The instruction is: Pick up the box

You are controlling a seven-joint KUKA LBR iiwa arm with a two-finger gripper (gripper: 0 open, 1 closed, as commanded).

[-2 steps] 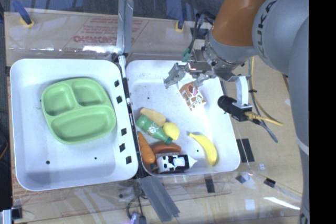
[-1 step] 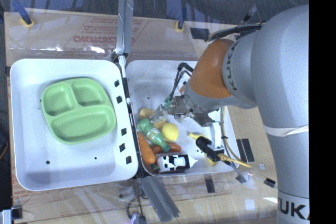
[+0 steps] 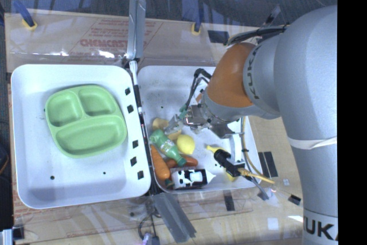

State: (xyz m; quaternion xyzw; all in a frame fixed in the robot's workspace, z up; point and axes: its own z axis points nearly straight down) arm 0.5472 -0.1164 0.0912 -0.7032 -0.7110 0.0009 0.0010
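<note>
We are hovering the gripper (image 3: 184, 116) over the right bin (image 3: 166, 78), grip state untellable, with the box (image 3: 190, 178) lying below it toward the bin's near wall, long axis running left-right.

The scene was evenly and brightly lit from above — no hard shadows, only soft grey shading along the inner walls of the left bin (image 3: 23, 140) and beneath the green plate (image 3: 86, 120). The white plastic ran close to overexposed. Pale glare streaked the clear sheeting (image 3: 86, 37) in the upper left of the frame, and a broad sheen lay on the grey arm (image 3: 304, 72) at right. Focus was fair overall — small items in the right bin (image 3: 166, 80) looked slightly soft and noisy.
</note>
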